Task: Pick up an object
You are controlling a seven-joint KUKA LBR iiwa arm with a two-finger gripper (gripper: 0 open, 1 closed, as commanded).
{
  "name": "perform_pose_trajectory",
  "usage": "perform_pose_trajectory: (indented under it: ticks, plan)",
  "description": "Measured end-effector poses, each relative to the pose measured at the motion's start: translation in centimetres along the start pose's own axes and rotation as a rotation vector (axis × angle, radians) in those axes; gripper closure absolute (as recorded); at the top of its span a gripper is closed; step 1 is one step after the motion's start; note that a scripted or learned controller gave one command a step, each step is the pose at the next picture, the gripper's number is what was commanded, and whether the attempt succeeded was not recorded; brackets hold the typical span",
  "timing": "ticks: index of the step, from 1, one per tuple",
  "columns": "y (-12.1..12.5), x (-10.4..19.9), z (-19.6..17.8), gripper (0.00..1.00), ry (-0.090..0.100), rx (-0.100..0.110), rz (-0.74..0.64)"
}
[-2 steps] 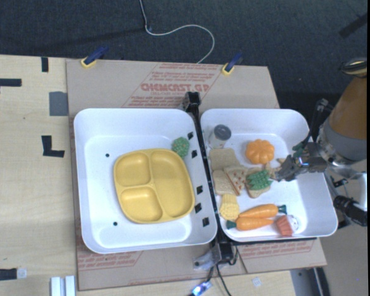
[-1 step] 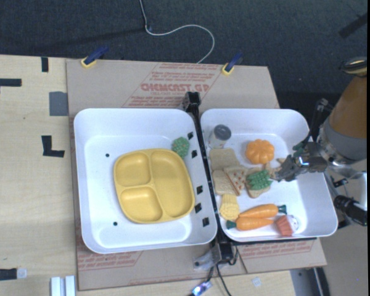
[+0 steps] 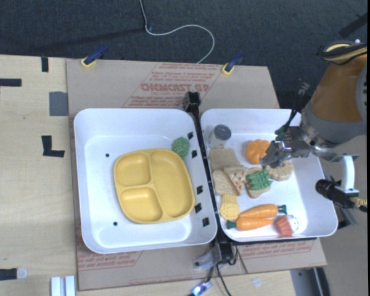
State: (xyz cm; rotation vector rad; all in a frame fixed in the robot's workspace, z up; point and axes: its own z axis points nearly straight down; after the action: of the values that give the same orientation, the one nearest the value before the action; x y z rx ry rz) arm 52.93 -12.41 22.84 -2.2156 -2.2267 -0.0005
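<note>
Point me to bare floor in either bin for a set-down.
Left bin: white floor rings the yellow tray, widest along the left wall and front. Right bin: crowded around the gripper and carrot; bare patches at the back-right corner and right wall.

Yellow tray [image 3: 153, 185] — smooth glossy plastic — on matt cardboard [image 3: 172, 85].

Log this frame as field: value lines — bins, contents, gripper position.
left bin: yellow divided plate; green broccoli piece by the plate's upper right corner
right bin: grey shaker, orange piece, bread slices, corn, carrot, small red piece
gripper: low over the right bin, beside the orange piece
grasp: not visible
arm: enters from the right
</note>
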Motion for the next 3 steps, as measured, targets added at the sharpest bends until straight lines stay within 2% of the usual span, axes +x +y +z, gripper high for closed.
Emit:
perform_pose_trajectory:
  ticks: [1, 2, 3]
  plan:
    - [4.0, 4.3, -0.6, 1.00, 0.001, -0.001, -0.002]
    - [6.9, 8.8, -1.2, 1.00, 0.000, -0.001, 0.000]
    - [9.7, 13.9, 0.3, 1.00, 0.000, 0.001, -0.001]
